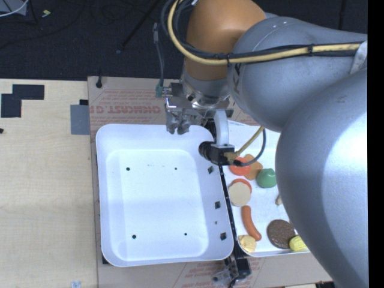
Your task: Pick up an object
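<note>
We log the gripper (178, 126) above the far rim of the left bin (108, 161); whether it is spread or closed, we cannot tell. In the right bin (267, 252) we list a sausage (251, 223), a green cup (266, 177), a brown cookie (279, 233) and a corn piece (296, 243).

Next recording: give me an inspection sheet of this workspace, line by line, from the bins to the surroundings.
Surface: two white bins side by side; left bin, right bin partly under the arm.
Job's things: right bin holds toy food: sausage, brown cookie, green piece, corn.
Clutter: nothing seen.
Grippers: pincer sits over the left bin's far rim, nothing seen between its fingers.
Cables: yellow hose loops around the orange wrist.
Surroundings: cardboard under the bins, wooden bench.
</note>
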### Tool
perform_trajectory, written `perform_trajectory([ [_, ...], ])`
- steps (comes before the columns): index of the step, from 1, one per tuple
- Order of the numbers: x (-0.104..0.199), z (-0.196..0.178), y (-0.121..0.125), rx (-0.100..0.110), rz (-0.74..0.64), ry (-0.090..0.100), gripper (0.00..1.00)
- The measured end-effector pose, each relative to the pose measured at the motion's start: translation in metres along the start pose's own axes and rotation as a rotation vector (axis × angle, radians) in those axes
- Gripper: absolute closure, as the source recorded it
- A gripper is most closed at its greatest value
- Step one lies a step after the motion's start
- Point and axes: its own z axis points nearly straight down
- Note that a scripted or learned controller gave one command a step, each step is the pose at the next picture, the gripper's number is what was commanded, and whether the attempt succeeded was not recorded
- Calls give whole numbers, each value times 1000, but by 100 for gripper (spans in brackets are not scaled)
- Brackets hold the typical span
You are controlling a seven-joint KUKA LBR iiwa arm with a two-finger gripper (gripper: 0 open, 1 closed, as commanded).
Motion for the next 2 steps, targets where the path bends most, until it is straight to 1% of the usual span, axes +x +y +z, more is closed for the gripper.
perform_trajectory([
  [1,93,-62,18,0,-4,3,100],
  [2,89,-96,18,5,-1,-2,100],
])
